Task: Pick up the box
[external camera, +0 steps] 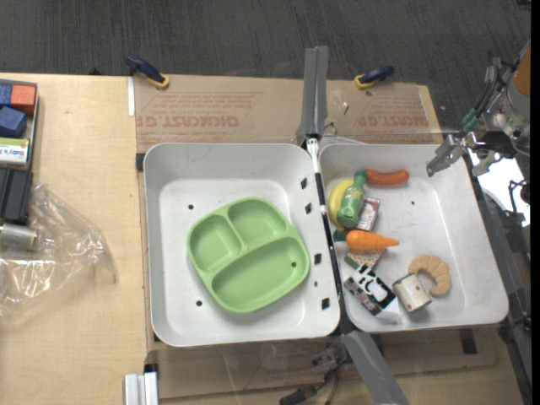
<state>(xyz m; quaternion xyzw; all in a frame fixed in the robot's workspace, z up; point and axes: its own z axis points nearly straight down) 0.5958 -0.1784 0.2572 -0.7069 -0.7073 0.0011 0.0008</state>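
Camera view. The gripper (458, 153) hung over the right bin's (472, 226) upper right corner, its fingers apparently apart and holding nothing, though the view was poor. The box (369, 292) lay at that bin's lower left, just beside a white cup (413, 293), below the carrot (371, 241).

A divided plate (249, 254) lies in the left bin (160, 226); the box (369, 291) lies in the right bin (481, 251).
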